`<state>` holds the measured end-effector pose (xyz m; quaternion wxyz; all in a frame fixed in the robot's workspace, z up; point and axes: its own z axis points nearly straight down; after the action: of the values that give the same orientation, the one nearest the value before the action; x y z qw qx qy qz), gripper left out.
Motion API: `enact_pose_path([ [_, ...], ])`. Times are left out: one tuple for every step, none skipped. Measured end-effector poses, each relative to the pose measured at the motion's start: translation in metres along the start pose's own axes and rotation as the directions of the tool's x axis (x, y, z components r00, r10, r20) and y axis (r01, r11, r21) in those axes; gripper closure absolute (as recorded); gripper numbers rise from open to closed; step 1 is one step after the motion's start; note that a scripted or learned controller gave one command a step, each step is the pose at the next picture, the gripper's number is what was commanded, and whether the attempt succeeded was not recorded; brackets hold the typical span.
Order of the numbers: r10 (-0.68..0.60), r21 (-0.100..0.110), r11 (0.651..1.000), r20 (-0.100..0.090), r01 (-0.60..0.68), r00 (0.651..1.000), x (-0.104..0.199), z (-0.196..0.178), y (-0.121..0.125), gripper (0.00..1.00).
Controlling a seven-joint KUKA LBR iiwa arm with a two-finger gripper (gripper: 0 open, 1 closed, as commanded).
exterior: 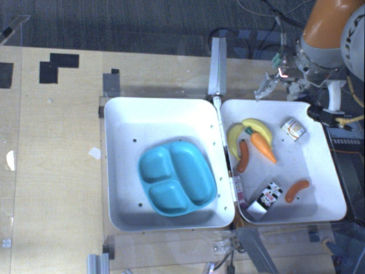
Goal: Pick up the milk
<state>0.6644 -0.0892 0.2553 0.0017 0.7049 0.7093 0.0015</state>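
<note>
The milk [268,197] is a small carton with black and white cow patches. It lies tilted near the front edge of the right bin [319,153]. My gripper [282,88] hangs above the back rim of that bin, far behind the milk. Its fingers [264,88] are spread open and hold nothing. The grey arm with its orange band [331,10] comes in from the upper right.
The right bin also holds a banana [254,126], a carrot [263,146], two sausages [243,156] [296,190] and a small silver can [293,129]. A blue divided plate [177,177] lies in the left bin [125,153]. A metal post [217,67] stands between the bins at the back.
</note>
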Motion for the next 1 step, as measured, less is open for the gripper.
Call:
enact_pose_path([
  [-0.009,0.001,1.000,-0.002,0.009,1.000,0.1087,0.0703,0.0052,0.00],
])
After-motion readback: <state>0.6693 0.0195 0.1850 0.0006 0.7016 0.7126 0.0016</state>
